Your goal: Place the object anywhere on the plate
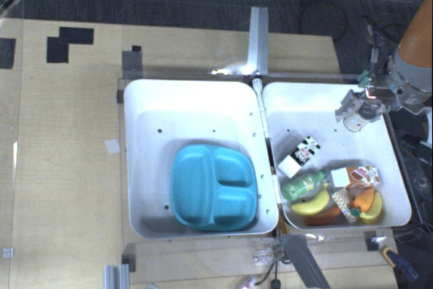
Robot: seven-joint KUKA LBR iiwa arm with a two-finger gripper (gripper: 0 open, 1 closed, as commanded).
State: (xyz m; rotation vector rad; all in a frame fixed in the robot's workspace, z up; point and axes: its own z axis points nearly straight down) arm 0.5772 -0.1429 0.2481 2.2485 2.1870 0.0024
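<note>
You are at the start: the gripper (356,112) hangs over the right bin's (325,95) far right corner, holding nothing; whether it is spread I cannot tell. The toys (331,193) crowd that bin's near edge. Pick one, then cross to the blue plate (213,187) in the left bin (183,101).
</note>
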